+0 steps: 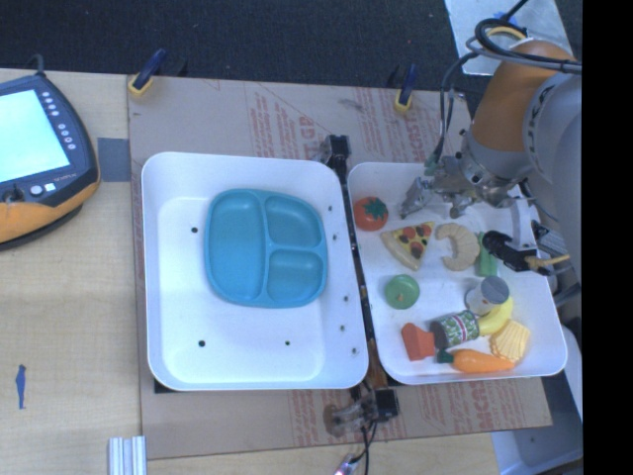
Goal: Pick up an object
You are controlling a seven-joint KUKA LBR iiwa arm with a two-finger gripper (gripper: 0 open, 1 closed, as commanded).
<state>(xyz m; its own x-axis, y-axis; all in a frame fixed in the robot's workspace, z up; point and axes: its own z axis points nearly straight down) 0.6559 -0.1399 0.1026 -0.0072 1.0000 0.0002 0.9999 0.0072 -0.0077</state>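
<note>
Looking down on the bench, you see two shallow white bins side by side. The left bin [168,265] holds a blue divided plate [265,247], lying flat near its middle. The right bin [381,359] carries the toy food. A red tomato [371,213] sits near its upper left corner, with a pizza slice [410,243] just to the right and slightly below, and a tan croissant [458,245] beside that. A green round fruit [402,291] lies below the pizza slice. Toward the lower right, a small can with a dark label [456,329] lies on its side, touching a red piece [417,340] on its left; an orange carrot [483,362] lies along the bottom wall just below them. A yellow banana [497,317] and a ridged yellow piece [510,340] sit close together at the right, with a grey round piece [489,292] just above the banana. The arm [519,97] reaches in from your right, and its gripper [435,194] hangs over the upper part of the right bin, above the pizza slice and croissant; its fingers look spread apart, with nothing between them. At the left edge of the bench you find a tablet-like controller with an orange case [40,161].
</note>
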